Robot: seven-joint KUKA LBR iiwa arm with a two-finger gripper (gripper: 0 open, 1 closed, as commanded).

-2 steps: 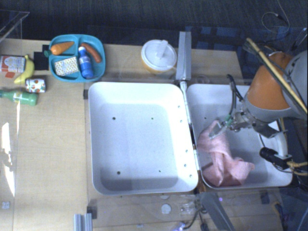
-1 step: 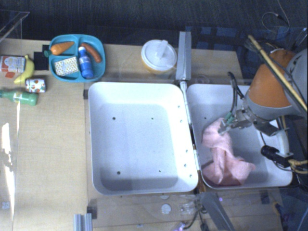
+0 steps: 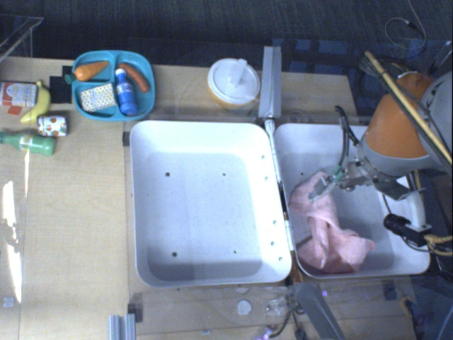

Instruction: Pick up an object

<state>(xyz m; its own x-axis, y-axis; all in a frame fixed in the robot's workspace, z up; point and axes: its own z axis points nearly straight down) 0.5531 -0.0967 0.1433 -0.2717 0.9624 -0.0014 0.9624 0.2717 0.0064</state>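
Note:
A crumpled pink cloth (image 3: 324, 227) lies in the right bin (image 3: 396, 261), against its left wall and stretching toward the front. My gripper (image 3: 331, 183) is low over the cloth's upper end, reaching in from the right under the grey arm with its orange band (image 3: 396, 129). The fingertips sit at the cloth's top edge, touching or just above the fabric. I cannot tell whether any cloth is between them.
The left bin (image 3: 145, 190) is beside it, separated by a raised divider (image 3: 277, 183). Behind the bins are a white lidded cup (image 3: 233, 81) and a blue tray of toy food (image 3: 113, 83). Small toys lie at the far left of the bench (image 3: 32, 119).

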